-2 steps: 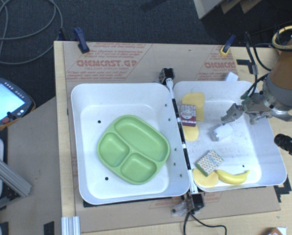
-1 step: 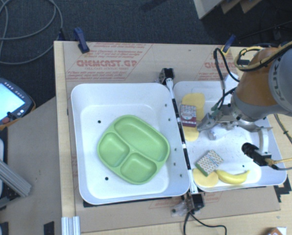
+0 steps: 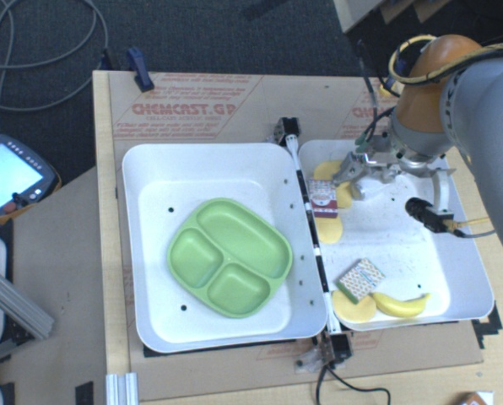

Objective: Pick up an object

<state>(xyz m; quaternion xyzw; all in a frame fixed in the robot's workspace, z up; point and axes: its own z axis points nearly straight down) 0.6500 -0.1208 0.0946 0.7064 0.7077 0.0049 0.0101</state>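
The right bin (image 3: 454,251) holds several small objects. A small red and white carton (image 3: 322,199) lies against its left wall, with a yellow piece (image 3: 325,172) behind it and another yellow piece (image 3: 330,230) in front of it. Near the front lie a patterned green and white box (image 3: 360,278), a yellow banana (image 3: 401,305) and a yellow disc (image 3: 353,309). My gripper (image 3: 353,178) hangs low in the bin's far left corner, just right of the carton and the rear yellow piece. I see nothing clearly held in it.
The left bin (image 3: 150,184) holds a green divided plate (image 3: 229,256). A black clip (image 3: 287,129) sits at the far end of the wall between the bins. The grey arm with its orange band (image 3: 429,83) covers the right bin's far right corner.
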